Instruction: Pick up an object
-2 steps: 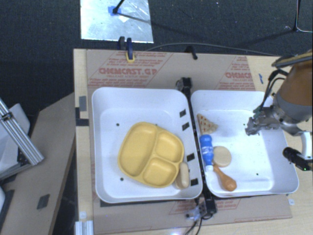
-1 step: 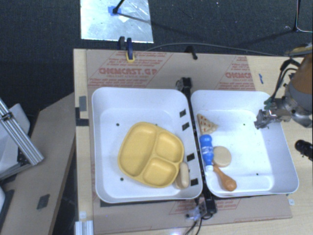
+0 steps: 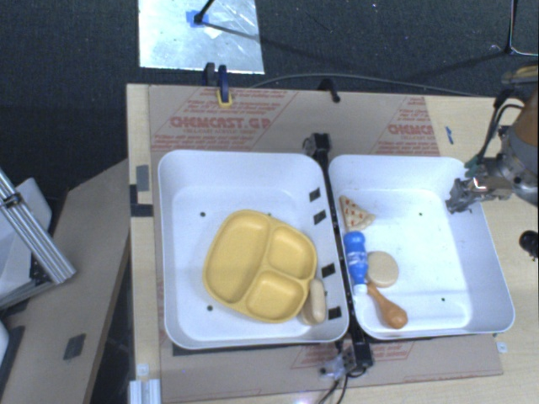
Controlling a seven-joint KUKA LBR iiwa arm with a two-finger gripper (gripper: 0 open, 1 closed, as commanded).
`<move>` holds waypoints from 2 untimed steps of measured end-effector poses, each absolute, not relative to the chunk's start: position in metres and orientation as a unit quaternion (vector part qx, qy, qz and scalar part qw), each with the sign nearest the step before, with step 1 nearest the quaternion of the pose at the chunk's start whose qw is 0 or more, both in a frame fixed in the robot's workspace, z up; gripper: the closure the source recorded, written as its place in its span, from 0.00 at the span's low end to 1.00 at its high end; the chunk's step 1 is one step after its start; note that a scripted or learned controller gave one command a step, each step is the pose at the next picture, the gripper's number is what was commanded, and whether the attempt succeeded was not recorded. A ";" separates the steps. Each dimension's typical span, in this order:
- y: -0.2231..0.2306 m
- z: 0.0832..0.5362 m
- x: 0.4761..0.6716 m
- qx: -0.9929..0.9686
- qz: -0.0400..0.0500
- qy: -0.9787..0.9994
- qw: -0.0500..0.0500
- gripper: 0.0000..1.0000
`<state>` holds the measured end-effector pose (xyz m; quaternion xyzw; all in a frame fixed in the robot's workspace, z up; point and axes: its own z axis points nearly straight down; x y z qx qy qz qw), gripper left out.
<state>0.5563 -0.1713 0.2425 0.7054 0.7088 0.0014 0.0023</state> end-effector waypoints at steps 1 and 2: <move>-0.121 0.231 0.549 0.704 0.001 0.710 0.000 1.00; -0.067 0.220 0.546 0.704 0.001 0.710 0.000 1.00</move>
